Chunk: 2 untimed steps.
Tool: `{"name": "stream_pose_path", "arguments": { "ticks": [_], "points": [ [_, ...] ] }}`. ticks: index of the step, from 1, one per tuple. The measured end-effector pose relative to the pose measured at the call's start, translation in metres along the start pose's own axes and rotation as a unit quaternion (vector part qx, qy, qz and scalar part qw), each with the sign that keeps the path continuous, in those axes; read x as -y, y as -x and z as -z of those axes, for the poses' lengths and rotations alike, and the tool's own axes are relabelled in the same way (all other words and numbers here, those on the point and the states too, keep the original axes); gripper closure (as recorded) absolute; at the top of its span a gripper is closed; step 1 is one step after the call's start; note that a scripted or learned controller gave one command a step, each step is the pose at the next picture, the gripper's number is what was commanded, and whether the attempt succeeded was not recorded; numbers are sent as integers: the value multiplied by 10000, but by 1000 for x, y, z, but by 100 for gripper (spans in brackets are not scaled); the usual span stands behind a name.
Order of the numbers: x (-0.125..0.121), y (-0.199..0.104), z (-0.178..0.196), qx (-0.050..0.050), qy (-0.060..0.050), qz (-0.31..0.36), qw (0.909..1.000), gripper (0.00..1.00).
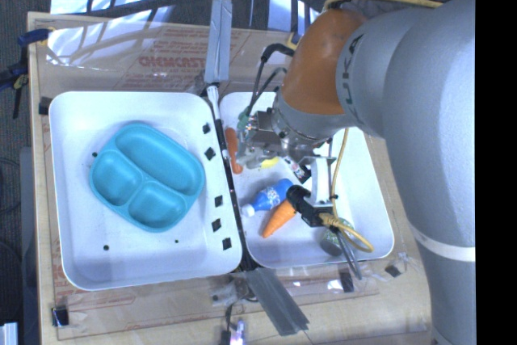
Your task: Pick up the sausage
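Leftmost, a blue plate (147,175) with three hollows lies in the left bin (73,254). Next, in the right bin (371,198), a reddish sausage (233,148) lies along the left wall, just beside the gripper (260,143). Whether the gripper has hold of anything I cannot tell. Below it lie a blue bottle (270,197) and a carrot (279,219), touching.

The grey arm (420,93) reaches in from the right, its orange band (319,65) above the lowered gripper (257,143).
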<state>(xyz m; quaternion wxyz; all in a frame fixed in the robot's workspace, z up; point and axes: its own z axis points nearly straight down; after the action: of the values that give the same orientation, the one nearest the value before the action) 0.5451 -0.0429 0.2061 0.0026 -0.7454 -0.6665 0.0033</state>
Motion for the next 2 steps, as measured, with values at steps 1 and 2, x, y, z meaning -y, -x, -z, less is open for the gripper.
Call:
{"name": "stream_pose_path", "arguments": {
  "ticks": [1,2],
  "points": [
    [-36,24,-17,2,22,1108,9938,100],
    [-96,67,-15,0,29,1844,9829,100]
  ]
}}
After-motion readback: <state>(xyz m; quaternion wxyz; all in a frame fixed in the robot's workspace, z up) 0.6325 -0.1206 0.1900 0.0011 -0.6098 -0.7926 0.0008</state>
